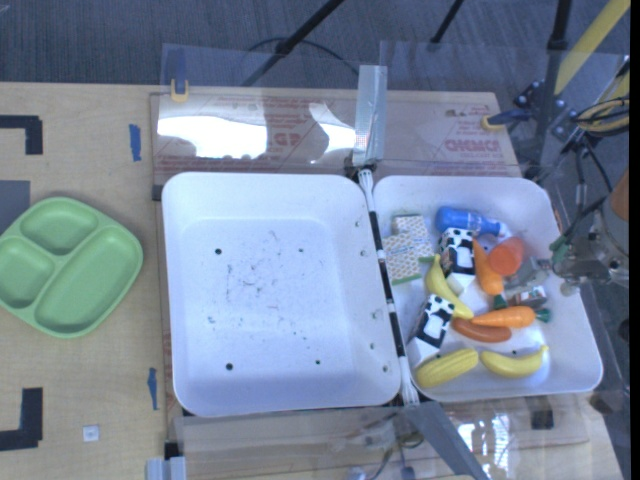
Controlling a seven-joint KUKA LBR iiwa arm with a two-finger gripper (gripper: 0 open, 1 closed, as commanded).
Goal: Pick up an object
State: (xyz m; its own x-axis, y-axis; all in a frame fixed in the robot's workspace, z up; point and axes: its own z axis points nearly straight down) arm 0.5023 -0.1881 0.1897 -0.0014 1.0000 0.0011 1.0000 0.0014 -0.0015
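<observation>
From above, the gripper (580, 263) sits at the right bin's (575, 358) right edge, and whether it is open or closed cannot be told from here, the metalwork is too cluttered. Everything pickable lies to its left, inside that bin. Nearest is the orange ball (507, 256), just beside it, with a carrot (505, 317) below, long axis running across the bin. Count: three bananas, one (440, 286) mid-bin, two (447, 366) (515, 361) along the near edge; one blue bottle (466, 219) at the far edge; two cow-patterned toys (459, 249) (434, 320). The left bin (185, 208) shows only scuffs. A green tray (66, 265) rests at the bench's left edge.
</observation>
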